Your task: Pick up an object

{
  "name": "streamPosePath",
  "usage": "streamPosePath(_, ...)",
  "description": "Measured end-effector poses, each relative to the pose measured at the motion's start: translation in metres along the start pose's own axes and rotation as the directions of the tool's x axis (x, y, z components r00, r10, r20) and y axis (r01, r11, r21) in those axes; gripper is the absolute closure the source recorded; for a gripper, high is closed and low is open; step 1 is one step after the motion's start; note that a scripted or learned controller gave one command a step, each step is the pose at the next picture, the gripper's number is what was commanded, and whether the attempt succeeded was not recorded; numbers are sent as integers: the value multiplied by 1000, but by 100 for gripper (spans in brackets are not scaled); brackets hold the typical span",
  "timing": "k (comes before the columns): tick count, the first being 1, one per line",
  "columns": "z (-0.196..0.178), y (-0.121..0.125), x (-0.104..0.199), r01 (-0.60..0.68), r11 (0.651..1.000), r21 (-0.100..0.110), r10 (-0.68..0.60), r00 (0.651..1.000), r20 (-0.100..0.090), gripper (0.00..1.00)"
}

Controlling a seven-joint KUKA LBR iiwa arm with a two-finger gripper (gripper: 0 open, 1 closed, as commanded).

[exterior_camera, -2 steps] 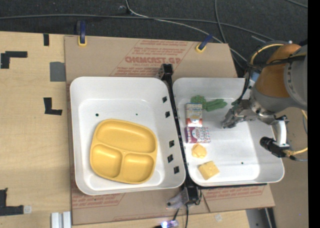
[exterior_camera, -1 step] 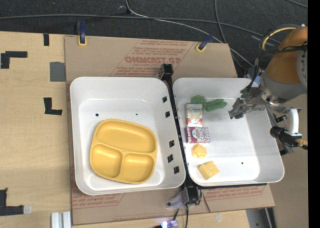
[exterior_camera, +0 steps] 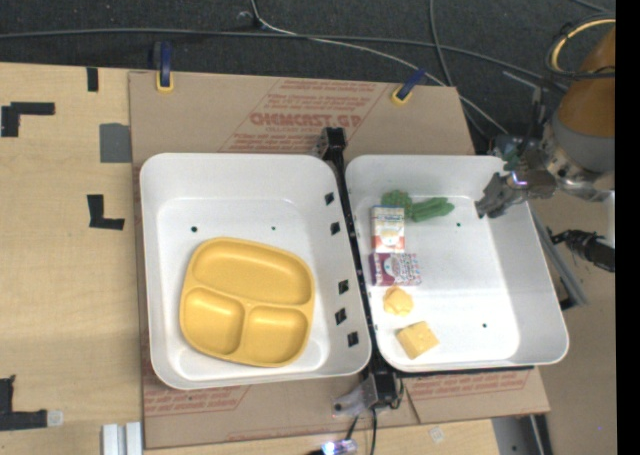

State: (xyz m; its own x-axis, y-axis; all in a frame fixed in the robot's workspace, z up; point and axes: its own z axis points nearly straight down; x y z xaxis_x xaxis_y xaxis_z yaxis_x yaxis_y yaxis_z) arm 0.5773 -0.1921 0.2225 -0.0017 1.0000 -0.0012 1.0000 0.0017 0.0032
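Objects lie in the right bin [exterior_camera: 520, 338], grouped along its left side. Farthest back is a green toy [exterior_camera: 418, 207] — leafy, lumpy, stretched left to right. Just near of it sits a small carton [exterior_camera: 389, 228], white with red and orange print, and touching that carton's near end a second carton [exterior_camera: 396, 268] with purple print. Nearer still come a small rounded yellow piece [exterior_camera: 398, 300] and a yellow wedge [exterior_camera: 417, 339], slightly apart. The left bin [exterior_camera: 160, 243] holds a yellow tray [exterior_camera: 247, 300] with three compartments. The gripper [exterior_camera: 497, 198] hovers over the right bin's far right rim, well apart from the objects — whether it is released or clenched cannot be told.
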Motion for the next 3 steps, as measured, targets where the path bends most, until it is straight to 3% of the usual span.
streamPosePath(1,-47,-4,7,0,1000,-1,0,1000,0,100)
streamPosePath(3,-50,-26,106,4,1000,5,-4,1000,-2,100)
